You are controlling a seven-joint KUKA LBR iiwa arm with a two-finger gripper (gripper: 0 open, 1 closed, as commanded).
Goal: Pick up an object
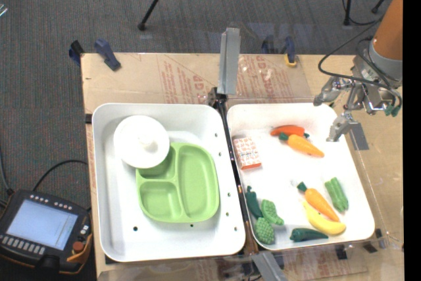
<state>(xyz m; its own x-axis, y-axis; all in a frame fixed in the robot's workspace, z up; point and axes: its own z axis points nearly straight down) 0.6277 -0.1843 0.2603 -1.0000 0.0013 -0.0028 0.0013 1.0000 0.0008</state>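
Observation:
My gripper (337, 114) hangs over the far right corner of the right bin (276, 116), open, with nothing between its fingers (344, 126). Just left of it and below lie a red pepper (287, 131) and an orange carrot (306, 145). A small red-and-white box (247, 152) rests near the bin's left wall. Toward the front right are a second carrot (318, 199), a yellow banana (325, 220) and a green bean pod (337, 194). A dark green pepper (304, 234) and a few other green toy vegetables (265, 215) lie along the front.
The left bin (108, 207) holds a green divided plate (181, 184) with a white round bowl (141, 141) overlapping its far left corner. A grey upright post (229, 62) stands behind the gap between the bins. A teach pendant (43, 226) lies at bottom left.

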